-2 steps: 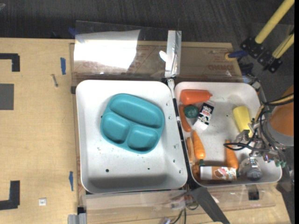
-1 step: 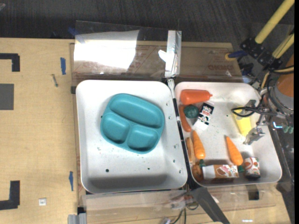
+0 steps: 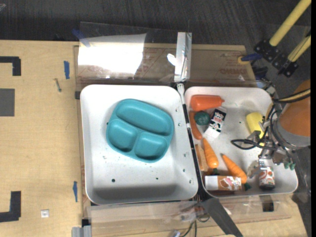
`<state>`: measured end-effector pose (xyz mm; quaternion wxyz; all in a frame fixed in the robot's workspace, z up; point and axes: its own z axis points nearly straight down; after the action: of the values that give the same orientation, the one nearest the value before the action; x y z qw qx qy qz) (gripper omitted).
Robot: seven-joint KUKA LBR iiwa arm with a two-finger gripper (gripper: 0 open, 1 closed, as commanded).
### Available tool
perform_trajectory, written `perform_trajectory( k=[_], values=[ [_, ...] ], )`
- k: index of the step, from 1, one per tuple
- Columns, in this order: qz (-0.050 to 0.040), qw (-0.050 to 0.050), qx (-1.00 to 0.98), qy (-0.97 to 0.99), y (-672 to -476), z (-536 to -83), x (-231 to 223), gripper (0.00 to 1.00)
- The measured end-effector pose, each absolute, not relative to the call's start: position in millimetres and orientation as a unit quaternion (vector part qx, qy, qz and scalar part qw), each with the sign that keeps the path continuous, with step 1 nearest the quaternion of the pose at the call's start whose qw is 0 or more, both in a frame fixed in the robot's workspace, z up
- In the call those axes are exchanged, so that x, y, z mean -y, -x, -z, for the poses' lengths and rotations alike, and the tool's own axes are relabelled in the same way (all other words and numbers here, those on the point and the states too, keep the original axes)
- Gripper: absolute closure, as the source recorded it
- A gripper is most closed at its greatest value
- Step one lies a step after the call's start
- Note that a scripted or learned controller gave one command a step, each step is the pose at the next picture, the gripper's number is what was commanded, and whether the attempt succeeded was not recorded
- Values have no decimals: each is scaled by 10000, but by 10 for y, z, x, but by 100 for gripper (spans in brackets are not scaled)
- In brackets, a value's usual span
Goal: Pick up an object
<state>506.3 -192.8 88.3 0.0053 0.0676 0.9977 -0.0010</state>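
Camera view: grey arm with the orange band [image 3: 296,120] reaches into the right white bin [image 3: 232,95] around 3 o'clock, its gripper [image 3: 266,154] low near a small red-and-white can [image 3: 267,177] at 5 o'clock. Grip state: cannot tell. Nothing looks lifted; picking remains.

left bin [image 3: 94,147]: teal tray [image 3: 139,129] | right bin [image 3: 237,95]: 2 carrots [image 3: 211,154], claw [image 3: 265,157]
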Motion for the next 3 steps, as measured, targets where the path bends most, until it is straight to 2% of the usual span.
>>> perform_trajectory(
  k=[1, 2, 3],
  values=[
    [16, 62, -9987, -510, -4831, -890, 1630, 0],
    [17, 58, -9998, 185, -5355, -881, 2190, 0],
    [-1, 52, -10000, -47, -5151, -881, 2213, 0]
  ],
)
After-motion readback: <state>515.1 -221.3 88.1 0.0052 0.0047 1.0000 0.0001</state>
